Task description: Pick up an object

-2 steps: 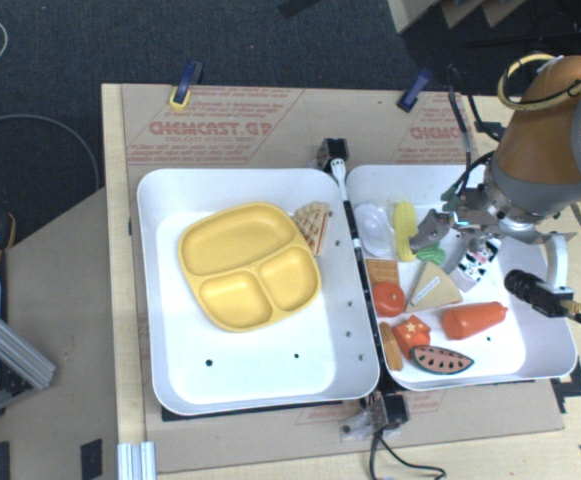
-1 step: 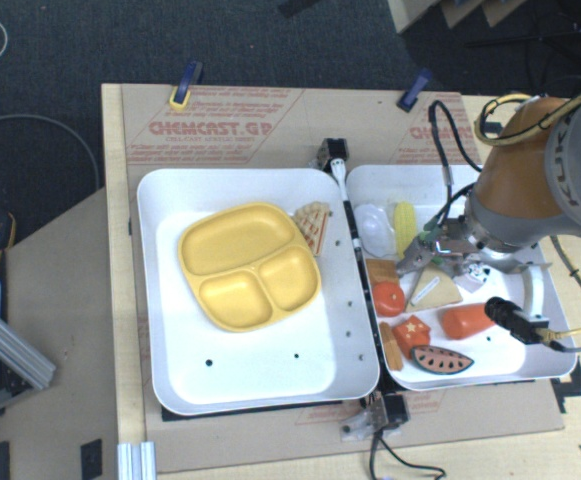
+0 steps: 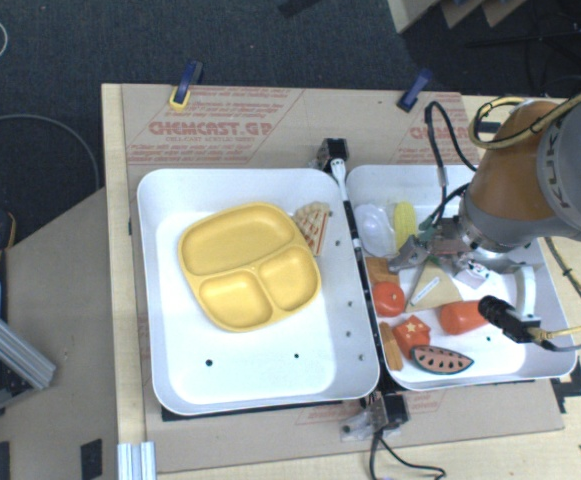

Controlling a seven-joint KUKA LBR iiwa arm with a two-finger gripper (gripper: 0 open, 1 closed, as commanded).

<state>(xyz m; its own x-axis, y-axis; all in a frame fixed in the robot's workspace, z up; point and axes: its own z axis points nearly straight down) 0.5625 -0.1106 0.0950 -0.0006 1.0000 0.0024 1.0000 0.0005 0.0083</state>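
On the worktop (image 3: pixel 270 118), the left bin (image 3: pixel 170 348) holds a yellow divided plate (image 3: pixel 248 265) with a waffle-like piece (image 3: pixel 313 225) just beside its upper right corner. The right bin (image 3: pixel 510 368) holds a clear cup (image 3: pixel 375 228), a corn cob (image 3: pixel 405 223), a tomato (image 3: pixel 389 297), a red pepper (image 3: pixel 461 316), a watermelon slice (image 3: pixel 442 359) and other toy foods. The end effector (image 3: pixel 422 256) is low among these, and I cannot tell whether it is open or grips anything.

Dark carpet floor (image 3: pixel 90 28) around a wooden bench (image 3: pixel 270 118).
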